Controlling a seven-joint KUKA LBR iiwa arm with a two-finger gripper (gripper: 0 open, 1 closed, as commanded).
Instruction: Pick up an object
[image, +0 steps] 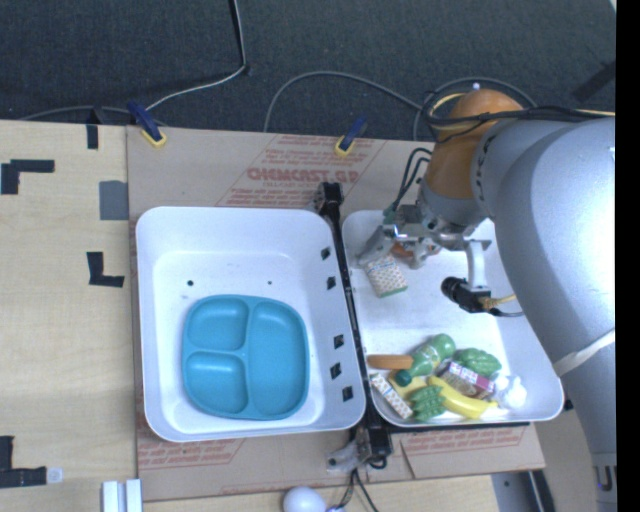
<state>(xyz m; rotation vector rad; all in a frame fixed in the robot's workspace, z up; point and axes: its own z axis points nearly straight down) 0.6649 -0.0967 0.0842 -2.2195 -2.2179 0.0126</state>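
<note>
Gripper (392, 250) sits low over the far end of the right white bin (535, 395); I see a small pale cylindrical cup with a speckled pattern (386, 276) just beneath it, but cannot tell how the jaws stand. Toy food is heaped (440, 380) at that bin's near end. A blue divided plastic plate (246, 356) lies in the left white bin (160, 300).

Two shallow white bins side by side on cardboard-covered bench (250, 185).

Left white bin (160, 240): blue three-compartment plastic tray (245, 357) lies flat, toward near side.

Right white bin (530, 385): small patterned cup-shaped object (386, 277) at far left corner, just beside dividing wall, under gripper (405, 240). Pile of toy food items (440, 378) along near edge.
</note>
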